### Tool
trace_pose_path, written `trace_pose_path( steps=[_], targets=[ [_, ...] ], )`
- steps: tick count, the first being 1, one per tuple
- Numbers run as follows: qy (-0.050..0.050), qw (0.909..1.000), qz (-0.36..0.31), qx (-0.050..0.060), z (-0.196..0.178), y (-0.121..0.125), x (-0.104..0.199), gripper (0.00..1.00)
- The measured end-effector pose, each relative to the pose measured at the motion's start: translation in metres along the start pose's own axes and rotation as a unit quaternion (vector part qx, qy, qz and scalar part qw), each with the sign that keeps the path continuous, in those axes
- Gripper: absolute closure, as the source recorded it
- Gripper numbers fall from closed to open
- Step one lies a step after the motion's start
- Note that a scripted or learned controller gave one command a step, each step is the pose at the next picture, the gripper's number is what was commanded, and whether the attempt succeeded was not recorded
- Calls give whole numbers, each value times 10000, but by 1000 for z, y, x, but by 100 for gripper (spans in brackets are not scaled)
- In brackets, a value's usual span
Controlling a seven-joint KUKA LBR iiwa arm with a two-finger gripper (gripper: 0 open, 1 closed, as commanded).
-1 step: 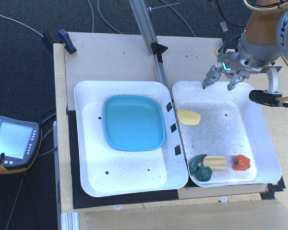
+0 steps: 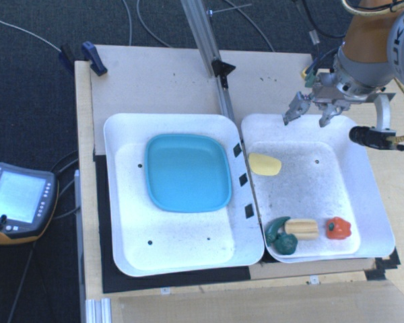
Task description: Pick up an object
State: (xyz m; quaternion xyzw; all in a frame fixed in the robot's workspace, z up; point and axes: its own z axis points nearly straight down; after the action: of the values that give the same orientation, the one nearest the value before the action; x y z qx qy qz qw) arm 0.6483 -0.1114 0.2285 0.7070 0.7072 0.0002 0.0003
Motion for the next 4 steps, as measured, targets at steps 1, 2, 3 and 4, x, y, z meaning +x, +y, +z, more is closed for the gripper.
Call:
trace_pose_path(
  steps=[1, 2, 3, 4],
  targets=[
    [3, 10000, -2, 26, 61, 1, 6, 0],
    [4, 10000, -1, 23, 108, 1, 15, 0],
    [1, 10000, -1, 13, 134, 1, 15, 0],
    [0, 10000, -3, -7, 122, 2, 15, 100]
  ],
)
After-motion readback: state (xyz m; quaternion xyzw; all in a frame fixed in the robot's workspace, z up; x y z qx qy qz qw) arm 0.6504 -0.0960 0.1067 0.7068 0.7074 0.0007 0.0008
